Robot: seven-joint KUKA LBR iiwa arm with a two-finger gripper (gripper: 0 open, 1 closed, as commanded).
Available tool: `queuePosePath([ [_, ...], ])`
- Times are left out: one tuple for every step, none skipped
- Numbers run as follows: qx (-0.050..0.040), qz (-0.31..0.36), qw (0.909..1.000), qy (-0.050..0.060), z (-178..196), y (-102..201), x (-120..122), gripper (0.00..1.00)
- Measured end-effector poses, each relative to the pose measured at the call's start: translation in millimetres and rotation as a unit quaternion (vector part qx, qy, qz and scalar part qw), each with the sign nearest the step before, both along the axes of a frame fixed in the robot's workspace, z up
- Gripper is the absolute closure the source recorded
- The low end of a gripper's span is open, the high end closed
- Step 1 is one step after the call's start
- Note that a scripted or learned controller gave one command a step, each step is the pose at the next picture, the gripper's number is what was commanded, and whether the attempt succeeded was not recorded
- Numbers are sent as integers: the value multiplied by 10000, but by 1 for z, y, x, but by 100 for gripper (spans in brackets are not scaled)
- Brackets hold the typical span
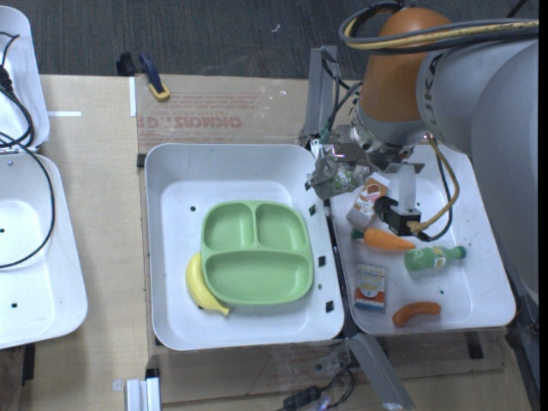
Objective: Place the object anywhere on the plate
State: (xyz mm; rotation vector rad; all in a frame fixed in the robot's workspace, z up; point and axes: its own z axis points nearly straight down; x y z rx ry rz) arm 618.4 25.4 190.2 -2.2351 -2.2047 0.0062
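Claw (330,174) at the right bin's (479,311) left rim; whether open or shut cannot be told. Below it lie a carton (368,200), carrot (388,241), bottle (433,256), box (370,286) and sausage (416,313). Green plate (256,253) in the left bin (167,229), banana (202,287) touching its left edge

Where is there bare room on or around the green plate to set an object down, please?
The plate has bare compartments: two small at the back, one wide in front. The left bin has bare floor behind the plate. A banana hugs the plate's left edge. The right bin is crowded: carrot, bottle, carton, sausage.
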Motion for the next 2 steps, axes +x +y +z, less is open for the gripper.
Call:
queuePosePath([
  [-1, 185, 9998, 2, 20, 63, -56, 100],
  [-2, 177, 9998, 0, 21, 63, -56, 0],
])
